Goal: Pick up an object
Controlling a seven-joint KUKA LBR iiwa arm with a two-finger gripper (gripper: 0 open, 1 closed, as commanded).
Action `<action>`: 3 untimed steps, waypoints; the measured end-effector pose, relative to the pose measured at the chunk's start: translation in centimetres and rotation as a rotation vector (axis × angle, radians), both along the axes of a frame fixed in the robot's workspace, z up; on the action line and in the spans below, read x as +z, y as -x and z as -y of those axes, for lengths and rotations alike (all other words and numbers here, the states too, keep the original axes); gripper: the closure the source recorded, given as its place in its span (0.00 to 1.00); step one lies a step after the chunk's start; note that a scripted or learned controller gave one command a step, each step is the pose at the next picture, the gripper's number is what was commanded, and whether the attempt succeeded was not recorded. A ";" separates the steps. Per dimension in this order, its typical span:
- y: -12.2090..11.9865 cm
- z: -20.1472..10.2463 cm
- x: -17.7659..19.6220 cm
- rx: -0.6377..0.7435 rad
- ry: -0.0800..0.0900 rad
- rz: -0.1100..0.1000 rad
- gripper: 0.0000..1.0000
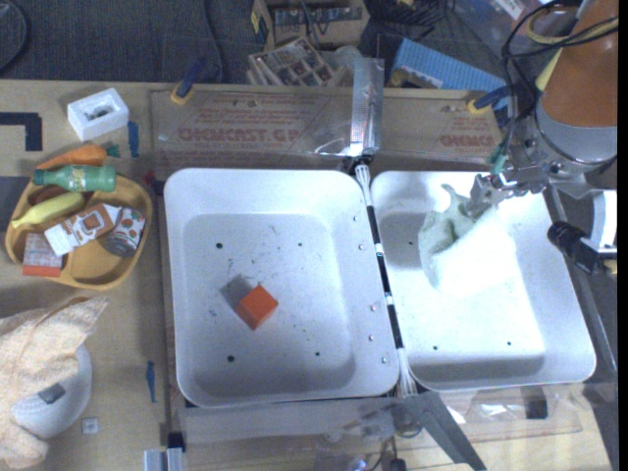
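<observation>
The wooden table (98, 126) is stretching across the whole scene, carrying two shallow white bins side by side. The left bin (196, 204) is sitting there with an orange cube (259, 306) resting just left of its middle, one corner turned toward the camera and a grey shadow patch lying against its upper left side. The right bin (549, 351) is holding a pale, whitish-green cloth (461, 248), bunched up in its upper left part, with one peak of the fabric rising toward the bin's top rim.

The arm (589, 77) is reaching in from the upper right, its orange band glowing above the wrist, and the end effector (488, 186) is hanging right at the cloth's upper right edge. Whether it is clenched or released, nobody could call it from here; the fingertips are blurring into the pale fabric.

Off to the far left, a yellow bowl (113, 275) is sitting on the table, piled with toy food, a green bottle (77, 178) lying across its top. Below it, a peach-coloured towel (39, 346) is slumping at the table's edge. Up at the top left, a small white box (98, 113) is standing near the table's back edge.
</observation>
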State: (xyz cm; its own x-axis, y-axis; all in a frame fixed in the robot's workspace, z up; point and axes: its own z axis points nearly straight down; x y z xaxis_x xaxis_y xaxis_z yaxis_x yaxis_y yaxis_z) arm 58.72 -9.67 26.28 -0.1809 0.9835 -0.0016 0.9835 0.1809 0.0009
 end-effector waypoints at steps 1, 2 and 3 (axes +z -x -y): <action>0.0 0.0 0.0 0.000 0.000 0.001 0.00; 0.4 4.9 -10.4 0.119 -0.001 0.000 0.00; 4.8 2.6 -17.1 0.308 0.003 0.013 0.00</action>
State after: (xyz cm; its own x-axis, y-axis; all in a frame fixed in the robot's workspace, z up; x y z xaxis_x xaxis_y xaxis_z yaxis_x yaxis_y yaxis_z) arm 53.96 -12.32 9.14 -0.4706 0.8823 -0.0091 0.8822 0.4707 0.0123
